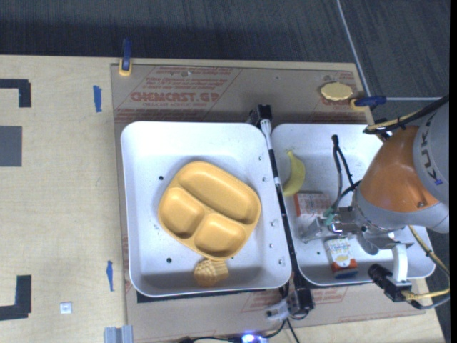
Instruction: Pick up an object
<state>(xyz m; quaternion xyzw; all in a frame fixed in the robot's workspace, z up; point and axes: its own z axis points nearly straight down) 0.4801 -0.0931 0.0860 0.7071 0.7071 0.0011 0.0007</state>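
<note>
Left bin: yellow three-part tray (208, 208), tilted; tan waffle cone (211, 270) at its lower edge.
Right bin: banana (294, 174); small carton (340, 253); flat packet (309, 206).

The wooden bench (57, 213) bears two white bins (136, 191) (314, 138) side by side.

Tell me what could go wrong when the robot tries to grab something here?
The small white and orange carton, the clear crinkly packet and the yellow banana lie packed together in the right white bin, so the gripper might nudge one while reaching for another. The packet looks slippery and flat, so it may slide free. The arm's black cables hang low and could snag.
</note>
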